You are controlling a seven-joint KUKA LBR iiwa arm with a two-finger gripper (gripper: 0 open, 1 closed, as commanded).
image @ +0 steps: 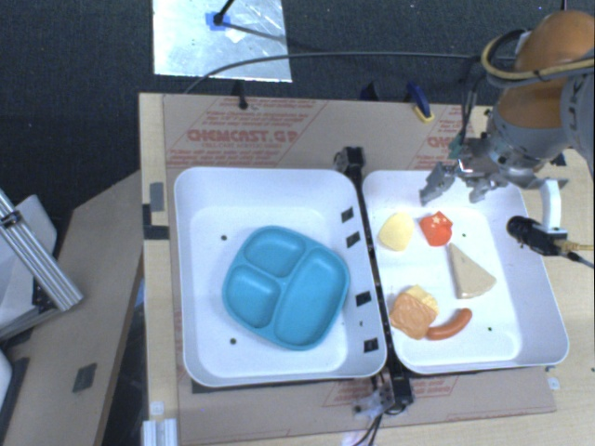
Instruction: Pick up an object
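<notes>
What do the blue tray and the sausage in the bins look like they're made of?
Blue tray: probably moulded plastic, with a smooth matte finish, one even colour and rounded, pressed-in compartments. Sausage: looks like toy food, likely plastic or rubber, judging by its uniform orange-red skin with a slight sheen. Whether it is hard or soft can't be told from this view.

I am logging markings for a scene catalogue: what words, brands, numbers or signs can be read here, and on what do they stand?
"CHEMCAST GP": red print, upside down, on the brown board behind the left bin.
Red print on the board right of the arm and along its front edge: too small or cut off to read.
</notes>
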